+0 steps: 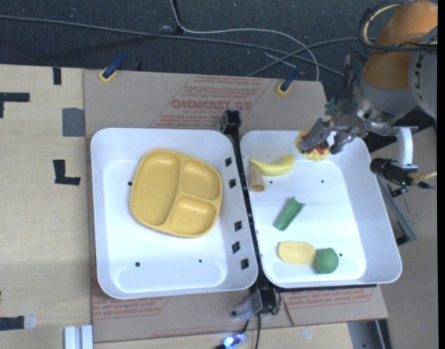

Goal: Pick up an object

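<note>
My gripper (318, 141) hangs over the far edge of the right bin (368, 195), reaching in from the right. A small orange and yellow object (313, 147) sits between its fingers, and they are shut on it. Lower in the same bin lie a yellow banana (275, 166), a small tan piece (257, 183) beside the banana, a green vegetable (288, 214), a yellow lemon-like piece (296, 252) and a green round fruit (325, 260).
The left bin (113, 217) holds a yellow divided plate (176, 193). A black divider (241, 195) runs between the two bins. Blue and yellow clamps (288, 82) and cables lie behind the bins, on the cardboard sheet.
</note>
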You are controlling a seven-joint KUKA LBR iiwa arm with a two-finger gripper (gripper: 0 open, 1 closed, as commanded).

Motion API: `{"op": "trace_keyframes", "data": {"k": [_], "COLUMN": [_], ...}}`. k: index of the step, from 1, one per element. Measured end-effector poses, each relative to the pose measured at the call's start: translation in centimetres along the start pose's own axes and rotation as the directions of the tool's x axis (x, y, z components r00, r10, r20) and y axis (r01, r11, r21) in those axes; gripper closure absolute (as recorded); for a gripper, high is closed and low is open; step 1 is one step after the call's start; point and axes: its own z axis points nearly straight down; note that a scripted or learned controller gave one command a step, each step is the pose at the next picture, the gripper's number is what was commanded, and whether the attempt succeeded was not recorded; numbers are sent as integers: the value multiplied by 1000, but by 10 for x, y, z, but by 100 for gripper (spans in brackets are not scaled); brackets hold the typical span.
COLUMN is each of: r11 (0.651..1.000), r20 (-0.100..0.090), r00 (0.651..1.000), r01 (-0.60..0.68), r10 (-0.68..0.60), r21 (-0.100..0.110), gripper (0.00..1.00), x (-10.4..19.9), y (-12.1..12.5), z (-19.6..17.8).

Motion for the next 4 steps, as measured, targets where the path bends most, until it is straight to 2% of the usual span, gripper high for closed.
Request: {"op": "trace_keyframes", "data": {"k": [1, 2, 3, 4], "r11": [1000, 1000, 1000, 1000], "r20": [-1, -1, 0, 0], "r00": [1000, 1000, 1000, 1000], "r01": [1, 0, 1, 2], "r10": [-1, 0, -1, -2], "r21": [0, 2, 1, 2], "gripper": [100, 100, 100, 100], "x": [51, 101, 147, 206], "y": [-15, -34, -50, -62], "z": [-9, 3, -4, 7]}}
